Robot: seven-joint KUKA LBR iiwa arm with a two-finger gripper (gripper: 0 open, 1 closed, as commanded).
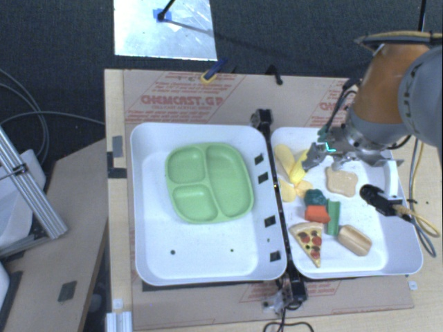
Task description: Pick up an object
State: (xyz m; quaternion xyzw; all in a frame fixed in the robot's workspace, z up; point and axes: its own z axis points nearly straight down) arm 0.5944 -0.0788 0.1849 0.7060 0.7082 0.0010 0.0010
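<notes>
Arm: grey, orange band above the wrist, reaches in from the right over the far part of the right bin [398, 258].
Gripper [329, 162]: low over the far-left part of the right bin, above the toy food.
Fingers [313, 159]: spread apart, nothing seen between them.
Left finger tip: just beside the yellow pieces [289, 166]; contact cannot be told.
Right finger tip: just far of the toast slice [341, 182]; contact cannot be told.
Yellow pieces: a cluster by the left wall of the right bin, far half.
Toast slice: pale tan, lying flat, right of the yellow pieces and near of the gripper.
Teal piece [316, 197]: mid-bin, near of the yellow pieces, touching the red piece [317, 213] on its near side.
Green stick [334, 217]: just right of the red piece, running far to near.
Pizza slice [309, 241]: near-left part of the right bin, point toward the near edge.
Bread roll [354, 240]: near of the green stick, right of the pizza slice, apart from it.
Left bin [156, 258]: holds a green divided plate [209, 182], three compartments, lying flat at the middle.
Desk [181, 99]: carries both bins side by side on a brown printed sheet.
</notes>
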